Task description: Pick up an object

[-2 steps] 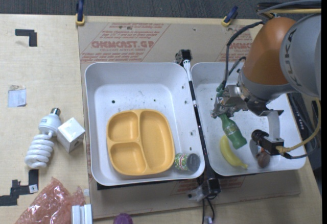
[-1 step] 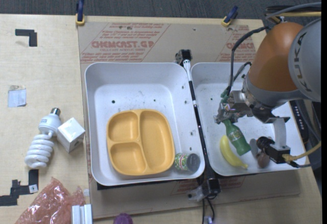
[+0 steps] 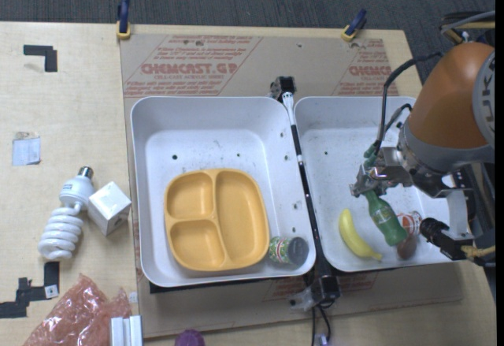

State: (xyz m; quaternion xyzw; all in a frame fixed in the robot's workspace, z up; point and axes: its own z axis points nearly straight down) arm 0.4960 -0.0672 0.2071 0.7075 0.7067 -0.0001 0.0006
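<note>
In the right bin a green bottle lies at a slant, its neck pointing up-left. A yellow banana lies just to its left, and a small red and white object and a brownish item lie to its right. My gripper hangs right over the neck end of the bottle, under the orange band of the arm. The metal parts of the gripper hide the bottle's top.
The left bin holds a yellow divided plate and a small can at its front right corner. A spiral light bulb, a white cube and a pink bag lie on the bench to the left.
</note>
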